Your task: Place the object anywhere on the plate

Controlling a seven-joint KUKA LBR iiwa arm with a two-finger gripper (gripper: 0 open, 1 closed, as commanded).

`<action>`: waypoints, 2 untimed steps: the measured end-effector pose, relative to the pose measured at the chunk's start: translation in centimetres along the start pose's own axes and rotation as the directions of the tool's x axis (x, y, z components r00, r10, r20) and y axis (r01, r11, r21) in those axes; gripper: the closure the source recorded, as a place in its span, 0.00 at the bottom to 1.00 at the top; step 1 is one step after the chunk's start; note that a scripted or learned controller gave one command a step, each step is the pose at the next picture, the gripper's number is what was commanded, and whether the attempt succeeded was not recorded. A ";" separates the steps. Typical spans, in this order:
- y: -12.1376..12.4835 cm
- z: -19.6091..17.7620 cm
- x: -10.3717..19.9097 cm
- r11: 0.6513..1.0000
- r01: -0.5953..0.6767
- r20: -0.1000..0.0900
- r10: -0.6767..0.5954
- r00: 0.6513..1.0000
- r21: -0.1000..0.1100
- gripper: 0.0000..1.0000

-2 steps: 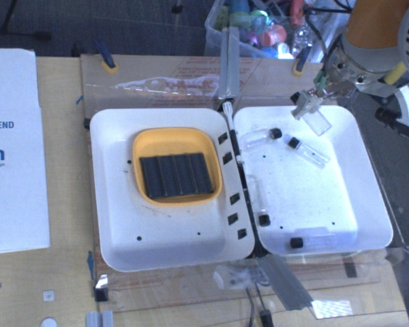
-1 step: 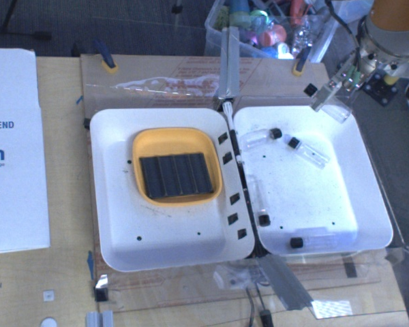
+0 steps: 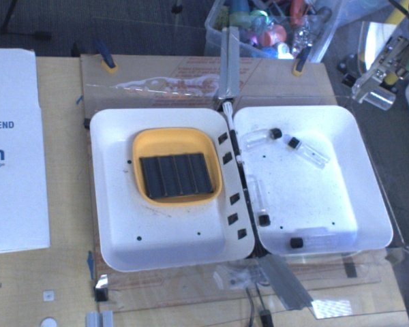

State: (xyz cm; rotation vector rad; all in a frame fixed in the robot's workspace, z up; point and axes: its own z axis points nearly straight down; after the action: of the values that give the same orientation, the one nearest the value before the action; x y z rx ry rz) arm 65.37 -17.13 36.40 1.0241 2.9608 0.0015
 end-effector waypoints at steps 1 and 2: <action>-4.4 -7.0 -2.9 0.999 0.038 0.000 -0.038 0.999 0.001 1.00; -3.7 -7.2 -3.5 0.926 0.377 0.002 -0.377 0.926 -0.001 1.00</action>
State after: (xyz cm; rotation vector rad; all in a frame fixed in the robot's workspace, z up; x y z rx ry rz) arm 65.82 -22.19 43.66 0.4363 3.1004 -0.0004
